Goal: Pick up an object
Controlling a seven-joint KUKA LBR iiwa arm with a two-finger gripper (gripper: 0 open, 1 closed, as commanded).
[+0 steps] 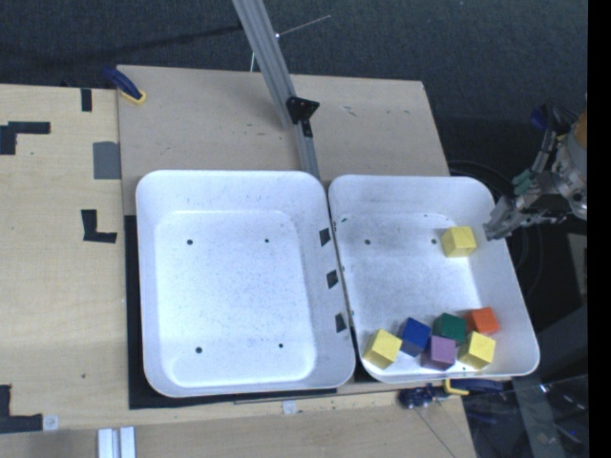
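While the gripper [498, 223] sits at the right bin's [401, 284] right rim, fingers too blurred to judge, a plain yellow cube [459, 241] lies just beside it inside that bin. Yellow, blue, purple, green, orange and yellow cubes [434, 342] cluster along the bin's near edge. No writing is legible.

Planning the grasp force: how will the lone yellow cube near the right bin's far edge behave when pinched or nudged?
The yellow cube looks like a flat-faced block, so it should slide rather than roll. Its small size suggests light weight. The smooth right bin may let it skid when nudged.
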